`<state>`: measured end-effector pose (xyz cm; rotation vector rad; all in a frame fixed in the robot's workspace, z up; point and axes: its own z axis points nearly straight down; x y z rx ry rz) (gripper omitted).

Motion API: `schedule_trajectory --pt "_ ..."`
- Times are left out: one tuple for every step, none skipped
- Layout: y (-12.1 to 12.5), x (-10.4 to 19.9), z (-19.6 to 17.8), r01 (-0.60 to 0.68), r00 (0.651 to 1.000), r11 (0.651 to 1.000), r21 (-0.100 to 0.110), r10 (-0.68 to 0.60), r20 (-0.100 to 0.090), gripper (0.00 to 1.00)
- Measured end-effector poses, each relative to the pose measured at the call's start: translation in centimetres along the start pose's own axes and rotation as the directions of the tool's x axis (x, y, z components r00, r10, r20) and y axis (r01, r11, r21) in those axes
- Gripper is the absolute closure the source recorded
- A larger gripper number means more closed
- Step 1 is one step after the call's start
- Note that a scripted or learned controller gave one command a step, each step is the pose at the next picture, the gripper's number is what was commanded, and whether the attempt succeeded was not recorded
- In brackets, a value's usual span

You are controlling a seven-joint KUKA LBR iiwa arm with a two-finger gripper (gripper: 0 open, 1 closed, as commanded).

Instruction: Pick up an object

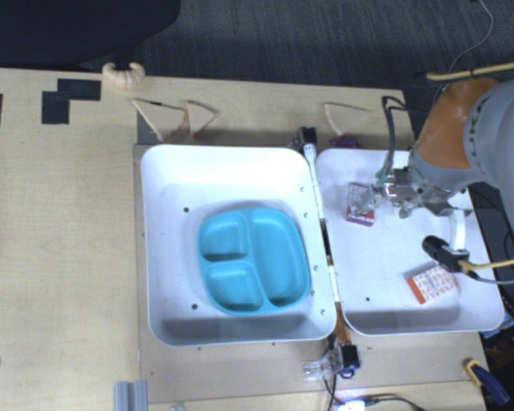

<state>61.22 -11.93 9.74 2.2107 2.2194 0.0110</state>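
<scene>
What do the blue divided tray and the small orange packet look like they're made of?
Blue divided tray: probably moulded plastic, smooth and faintly glossy, one even colour with rounded compartments. Orange packet: seemingly printed card or foil wrap, flat with a pale patterned face; too small to tell.

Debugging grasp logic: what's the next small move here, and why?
Probably nudge the gripper left, toward the clear packet. It sits in the right bin just beside the gripper, closer than the orange packet.

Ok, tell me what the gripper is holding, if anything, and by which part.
Cannot be told. The gripper sits beside the small clear packet in the right bin, but no grasp shows between its fingers.
</scene>
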Motion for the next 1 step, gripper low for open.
schedule_trajectory --pt "0.21 0.18 -1.17 0.005 1.0 1.0 -0.005 -0.005 -0.001 1.0"
